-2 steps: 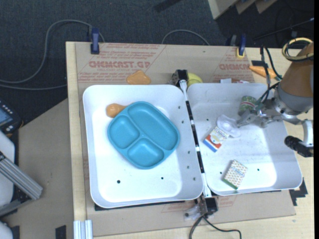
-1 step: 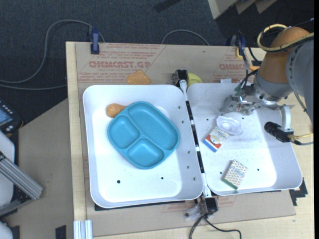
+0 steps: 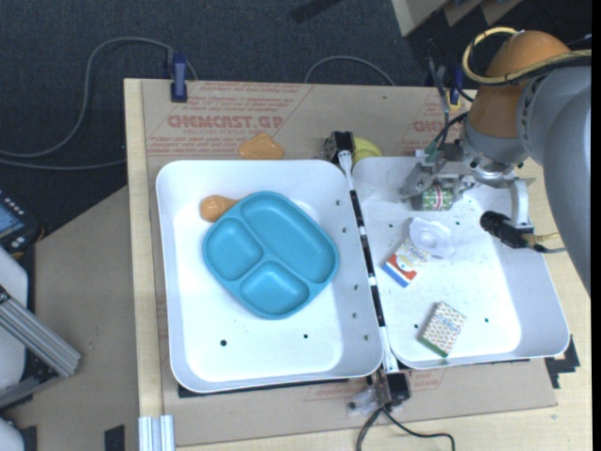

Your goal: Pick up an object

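My gripper [image 3: 430, 184] reaches down into the far part of the right bin [image 3: 526, 299], at the end of the grey arm with its orange band. A small cylindrical thing with green and red marks [image 3: 438, 198] lies right under the gripper, touching it or nearly so. Just in front lies a clear crumpled plastic piece [image 3: 433, 237]. A small white packet with red and blue stripes [image 3: 403, 264] is beside it. A patterned little box [image 3: 442, 328] rests near the bin's front.
The left bin [image 3: 188, 336] holds a blue divided plate [image 3: 270, 252] and an orange lump [image 3: 215, 207] at its far left. Behind the bins on the board sit an orange object [image 3: 260, 147] and a yellow-green ball [image 3: 365, 148].
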Robot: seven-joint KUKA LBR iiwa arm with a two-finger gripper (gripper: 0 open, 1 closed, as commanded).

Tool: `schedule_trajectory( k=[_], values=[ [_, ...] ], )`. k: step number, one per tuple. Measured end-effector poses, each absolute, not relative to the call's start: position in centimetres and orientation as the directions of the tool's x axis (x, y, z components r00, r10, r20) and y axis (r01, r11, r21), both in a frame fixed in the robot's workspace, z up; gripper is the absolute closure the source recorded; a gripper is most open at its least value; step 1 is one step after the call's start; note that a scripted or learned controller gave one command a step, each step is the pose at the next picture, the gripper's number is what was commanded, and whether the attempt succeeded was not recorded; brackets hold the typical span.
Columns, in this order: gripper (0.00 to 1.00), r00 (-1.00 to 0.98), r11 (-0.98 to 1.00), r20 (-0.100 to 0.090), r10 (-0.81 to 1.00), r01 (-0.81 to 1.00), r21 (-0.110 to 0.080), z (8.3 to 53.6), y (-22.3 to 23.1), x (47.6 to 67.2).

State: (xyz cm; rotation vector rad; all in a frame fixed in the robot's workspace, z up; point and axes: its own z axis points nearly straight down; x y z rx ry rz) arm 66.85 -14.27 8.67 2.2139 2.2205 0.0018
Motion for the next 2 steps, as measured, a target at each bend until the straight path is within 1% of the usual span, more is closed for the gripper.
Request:
schedule_trajectory(
  k=[1,2],
  values=[
    [1.0,-0.002,0.002,-0.004,1.0,1.0,0.01,9.9,-14.3,66.9],
    [1.0,-0.008,0.008,0.002,1.0,1.0,0.008,19.1,-5.4,64.7]
  ],
)
